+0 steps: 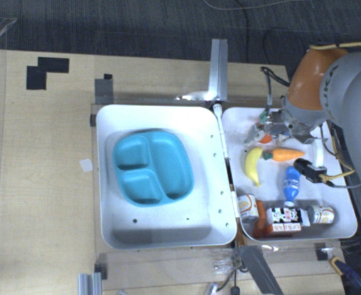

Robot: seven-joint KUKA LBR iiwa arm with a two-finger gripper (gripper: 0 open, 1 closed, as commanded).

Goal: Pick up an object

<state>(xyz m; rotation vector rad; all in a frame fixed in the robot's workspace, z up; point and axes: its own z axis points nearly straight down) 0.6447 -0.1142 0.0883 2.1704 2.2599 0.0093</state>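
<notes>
Right bin [346,223] clutter partly hides jaws [267,126] above carrot [286,155].

A robotics lab: wooden bench [39,165], two white bins [162,118], metal brackets [219,66], loose cable [272,2].

**No legible print**

Nothing can be read. The flat packet [286,216] at about five o'clock in the right bin [350,226] carries black-and-white print with red, too small to make out. The can [322,214] beside it and the small jar [247,205] bear blurred labels.
</notes>
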